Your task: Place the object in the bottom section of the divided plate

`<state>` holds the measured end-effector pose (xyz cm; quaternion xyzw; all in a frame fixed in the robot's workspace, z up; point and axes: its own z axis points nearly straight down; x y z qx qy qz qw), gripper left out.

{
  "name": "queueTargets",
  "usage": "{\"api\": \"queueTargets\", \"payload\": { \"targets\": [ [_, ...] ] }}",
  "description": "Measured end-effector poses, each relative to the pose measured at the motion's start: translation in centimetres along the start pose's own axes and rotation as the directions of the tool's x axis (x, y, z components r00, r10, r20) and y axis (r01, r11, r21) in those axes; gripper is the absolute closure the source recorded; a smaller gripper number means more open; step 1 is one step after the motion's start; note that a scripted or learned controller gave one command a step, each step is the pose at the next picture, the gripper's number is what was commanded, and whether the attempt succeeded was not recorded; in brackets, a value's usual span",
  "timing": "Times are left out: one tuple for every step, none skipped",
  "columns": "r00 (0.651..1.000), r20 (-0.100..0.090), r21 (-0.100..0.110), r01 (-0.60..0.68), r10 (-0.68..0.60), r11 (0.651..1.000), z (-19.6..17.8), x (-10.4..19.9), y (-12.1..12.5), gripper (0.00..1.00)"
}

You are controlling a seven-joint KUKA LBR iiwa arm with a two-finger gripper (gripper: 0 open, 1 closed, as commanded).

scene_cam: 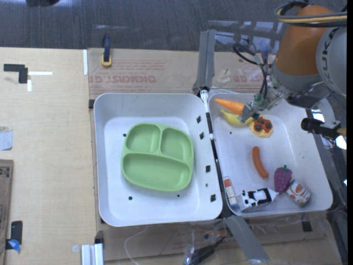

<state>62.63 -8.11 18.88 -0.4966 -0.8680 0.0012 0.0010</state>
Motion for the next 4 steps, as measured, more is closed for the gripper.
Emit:
{"api": "queueTargets", "payload": {
  "targets": [
    [0.988,-0.002,0.001,0.154,-0.154,0.988,0.0,6.8,-5.2,1.0],
    [0.99,0.0,0.001,0.14,-0.14,0.99,0.0,11.9,-0.7,1.0],
    [0.995,-0.001,0.003,0.103,-0.103,0.995,0.0,19.7,-2.0,1.0],
    [0.995,-0.001,0.003,0.102,-0.102,0.995,0.0,19.7,-2.0,0.0]
  ]
}}
